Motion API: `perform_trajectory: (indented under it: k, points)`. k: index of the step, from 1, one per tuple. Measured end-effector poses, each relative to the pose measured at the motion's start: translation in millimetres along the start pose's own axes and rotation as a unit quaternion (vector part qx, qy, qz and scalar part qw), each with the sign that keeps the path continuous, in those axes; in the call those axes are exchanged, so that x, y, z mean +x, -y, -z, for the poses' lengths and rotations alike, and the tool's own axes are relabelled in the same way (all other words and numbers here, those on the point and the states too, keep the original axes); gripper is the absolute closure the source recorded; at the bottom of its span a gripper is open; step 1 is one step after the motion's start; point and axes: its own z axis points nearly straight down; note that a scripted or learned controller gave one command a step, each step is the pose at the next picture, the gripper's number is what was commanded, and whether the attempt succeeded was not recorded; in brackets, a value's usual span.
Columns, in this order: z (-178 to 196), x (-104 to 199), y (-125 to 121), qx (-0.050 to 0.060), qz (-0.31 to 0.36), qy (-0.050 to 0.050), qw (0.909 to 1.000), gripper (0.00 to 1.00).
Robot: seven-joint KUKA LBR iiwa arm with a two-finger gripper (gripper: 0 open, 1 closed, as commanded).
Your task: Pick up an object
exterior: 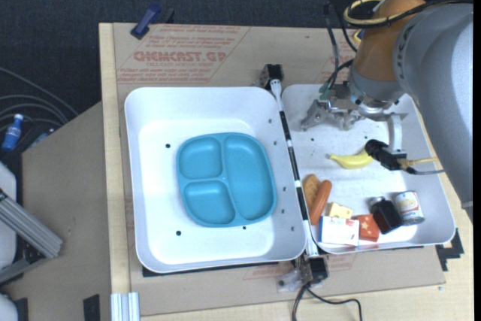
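My gripper [328, 121] hangs over the far part of the right bin [301, 103], its fingers spread open with nothing between them. A yellow banana [352, 159] lies just in front of it, apart from the fingers. Nearer the front of that bin lie an orange-red sausage [320, 199], a brown bread piece [309, 187], a white and yellow box [339, 228], a small red item [367, 227], a black item [385, 216] and a small can [409, 207].
The left bin [143, 162] holds a blue divided plate [225, 178]. A ridge with black clips [272, 75] separates the two bins. The grey arm with its orange band [383, 49] comes in from the right, above the right bin's far corner.
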Motion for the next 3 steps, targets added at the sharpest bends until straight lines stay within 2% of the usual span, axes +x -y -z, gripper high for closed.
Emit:
perform_trajectory:
  k: [1, 2, 3]
  points:
    - [10, 0, -1, -0.001, 0.000, 0.001, 1.0000, 1.00]
    - [10, 0, -1, -0.001, 0.000, 0.001, 1.0000, 0.00]
    - [-1, 0, 65, 0.002, -0.001, -0.001, 1.0000, 0.00]
